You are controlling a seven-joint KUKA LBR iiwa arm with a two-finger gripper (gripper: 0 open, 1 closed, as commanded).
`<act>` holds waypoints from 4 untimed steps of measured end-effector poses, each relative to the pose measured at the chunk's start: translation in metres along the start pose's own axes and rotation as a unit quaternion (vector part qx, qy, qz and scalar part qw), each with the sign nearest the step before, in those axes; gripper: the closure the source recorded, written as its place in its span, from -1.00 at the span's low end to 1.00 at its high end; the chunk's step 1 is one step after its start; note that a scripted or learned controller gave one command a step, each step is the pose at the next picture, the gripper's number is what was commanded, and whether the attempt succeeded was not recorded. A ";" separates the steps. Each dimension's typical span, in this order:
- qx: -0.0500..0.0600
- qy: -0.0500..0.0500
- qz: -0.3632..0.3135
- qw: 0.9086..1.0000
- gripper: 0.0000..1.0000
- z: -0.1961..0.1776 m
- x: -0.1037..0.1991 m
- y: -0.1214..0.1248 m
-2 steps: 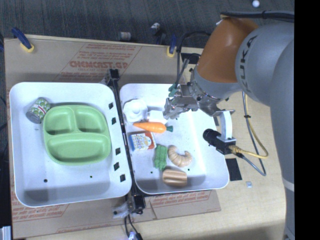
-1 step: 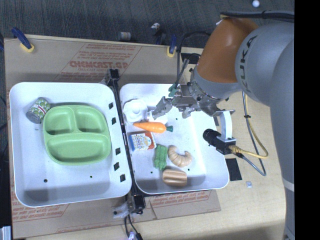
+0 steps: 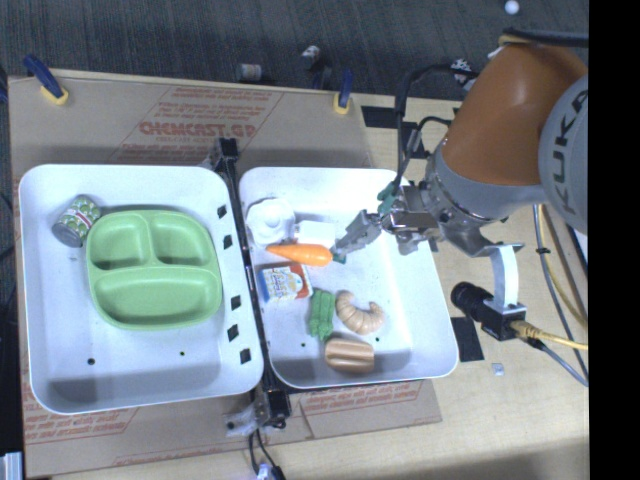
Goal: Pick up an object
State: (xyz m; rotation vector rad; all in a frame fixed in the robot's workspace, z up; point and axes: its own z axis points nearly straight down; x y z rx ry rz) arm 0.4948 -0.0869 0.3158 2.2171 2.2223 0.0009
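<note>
An orange carrot (image 3: 298, 254) lies across the middle of the right bin (image 3: 425, 318). My gripper (image 3: 345, 248) hangs over that bin, slanting down to the left from the wrist, and its tip is right at the carrot's right end. Whether it touches the carrot I cannot tell. A white cup-like object (image 3: 268, 218) sits just behind the carrot. In front of the carrot lie a small blue and white packet (image 3: 281, 284), a green vegetable piece (image 3: 321, 314), a pale curled croissant (image 3: 360, 314) and a brown bread roll (image 3: 349, 353).
The left bin (image 3: 60, 358) holds a green divided plate (image 3: 153, 266) and a small can (image 3: 75, 218) in its far left corner. A black divider (image 3: 238, 258) runs between the bins. Cables and a black fitting (image 3: 485, 308) sit right of the right bin.
</note>
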 end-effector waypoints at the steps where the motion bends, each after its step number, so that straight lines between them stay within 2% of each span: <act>1: 0.003 0.001 -0.002 1.000 -1.00 0.128 -0.010 -0.019; 2: 0.003 0.001 -0.002 1.000 -1.00 0.225 -0.007 -0.003; 3: 0.002 0.001 -0.004 1.000 1.00 0.214 -0.007 -0.002; 4: 0.000 0.001 -0.002 1.000 1.00 0.097 0.056 -0.018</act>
